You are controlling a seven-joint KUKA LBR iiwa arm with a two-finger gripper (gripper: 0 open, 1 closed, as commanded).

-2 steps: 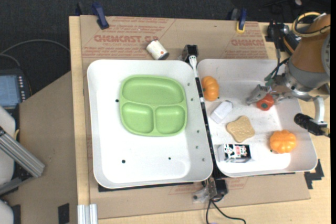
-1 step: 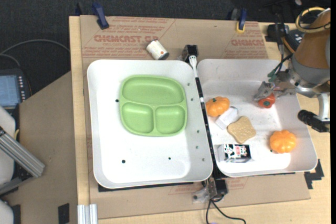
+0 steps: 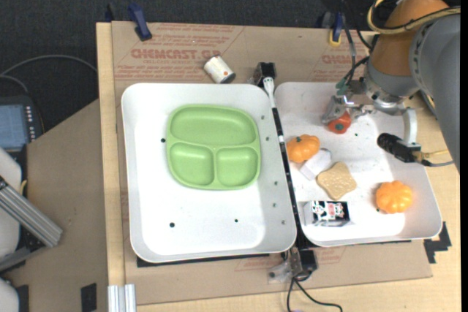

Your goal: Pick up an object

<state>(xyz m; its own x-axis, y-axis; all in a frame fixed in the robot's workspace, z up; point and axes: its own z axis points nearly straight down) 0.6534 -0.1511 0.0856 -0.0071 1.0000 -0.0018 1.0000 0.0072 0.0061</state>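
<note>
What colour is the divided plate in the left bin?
Light green, seen plainly in the camera view: the divided plate lies in the left bin.

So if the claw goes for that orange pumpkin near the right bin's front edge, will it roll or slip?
The pumpkin looks rounded and lobed, so it may roll if nudged. Its glossy skin suggests some slip. It sits apart from other items, leaving room.

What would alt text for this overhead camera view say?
A grey robot arm's gripper is over a small red object in the right bin, which also holds two orange pumpkins and a cracker; the left bin holds a green divided plate.
</note>
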